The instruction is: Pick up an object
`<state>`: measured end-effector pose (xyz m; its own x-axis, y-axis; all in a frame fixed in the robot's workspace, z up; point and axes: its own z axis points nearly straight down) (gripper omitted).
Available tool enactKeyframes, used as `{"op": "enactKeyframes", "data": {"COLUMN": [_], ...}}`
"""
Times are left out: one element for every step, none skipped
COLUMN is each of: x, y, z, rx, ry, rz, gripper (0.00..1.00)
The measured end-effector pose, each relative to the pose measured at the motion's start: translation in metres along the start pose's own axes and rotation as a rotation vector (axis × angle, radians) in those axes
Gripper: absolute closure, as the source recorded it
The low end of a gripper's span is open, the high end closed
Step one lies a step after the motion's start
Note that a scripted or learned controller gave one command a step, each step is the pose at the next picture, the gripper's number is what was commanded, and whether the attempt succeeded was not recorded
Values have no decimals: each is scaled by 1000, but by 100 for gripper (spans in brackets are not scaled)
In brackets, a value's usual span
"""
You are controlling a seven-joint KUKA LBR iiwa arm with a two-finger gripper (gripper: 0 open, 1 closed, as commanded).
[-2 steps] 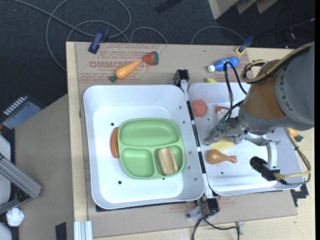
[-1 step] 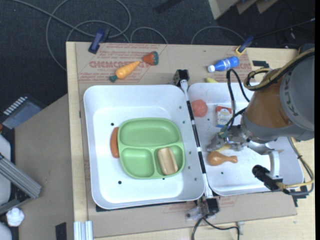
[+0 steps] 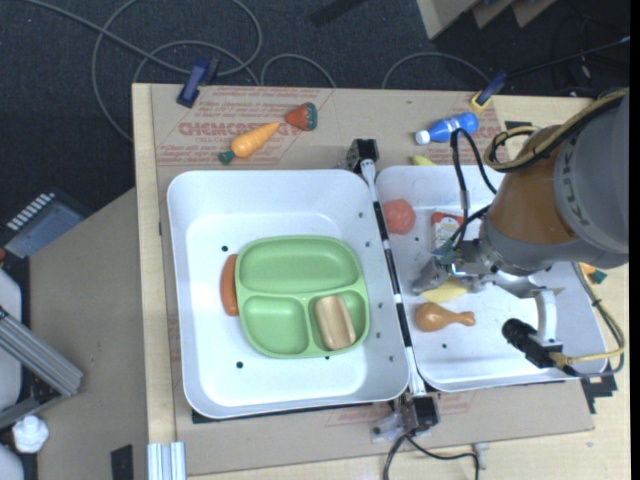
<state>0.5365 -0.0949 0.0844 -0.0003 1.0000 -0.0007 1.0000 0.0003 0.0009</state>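
My gripper (image 3: 447,268) is low in the right bin (image 3: 520,368), at its left side, under the grey arm with its orange band (image 3: 525,208). Directly below the gripper lies a yellow piece (image 3: 446,292), touching or nearly touching it. A brown drumstick (image 3: 443,317) lies just in front of that. A pink-red ball (image 3: 399,215) rests near the bin's back left, and a red and white item (image 3: 445,230) sits behind the gripper, partly hidden by it.
The left bin (image 3: 200,218) holds a green divided plate (image 3: 295,268) with a bread roll (image 3: 335,322) in one compartment and an orange sausage (image 3: 230,284) beside it. Behind the bins lie a carrot (image 3: 252,140) and a blue-white bottle (image 3: 448,128). Black cables cross the right bin.
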Motion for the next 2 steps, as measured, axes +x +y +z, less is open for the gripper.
{"op": "enactKeyframes", "data": {"x": [-6, -5], "y": [-6, -9], "z": [0, 0], "rx": [3, 3], "ry": [1, 2], "rz": [1, 1], "gripper": [0, 0]}}
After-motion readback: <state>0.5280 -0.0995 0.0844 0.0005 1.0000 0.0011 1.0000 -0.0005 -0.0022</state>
